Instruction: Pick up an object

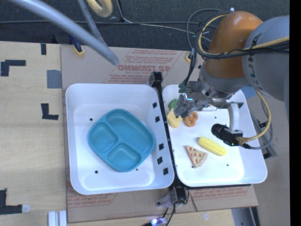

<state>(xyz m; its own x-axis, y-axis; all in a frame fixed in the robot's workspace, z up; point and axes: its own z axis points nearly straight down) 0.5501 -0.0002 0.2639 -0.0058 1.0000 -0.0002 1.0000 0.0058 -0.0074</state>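
Even, fairly bright overhead light; white bins near blown out, soft shadows only. Slightly soft focus overall, grey tube at top left blurred. Dark background above.

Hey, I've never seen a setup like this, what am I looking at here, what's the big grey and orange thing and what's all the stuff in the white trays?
This is one picture from a camera fixed above a workbench, looking down at a slant. The big grey and orange thing is a robot arm reaching in from the right. Its job is to pick up an object. At its end is a two-finger hand, lowered into the right white bin.

That bin holds toy food: a yellow corn cob, a pizza slice, a small orange piece, a pale yellow piece and something green by the hand. The hand sits right over those last items, but I can't tell from here whether it grips anything.

The left white bin holds a blue divided plate.
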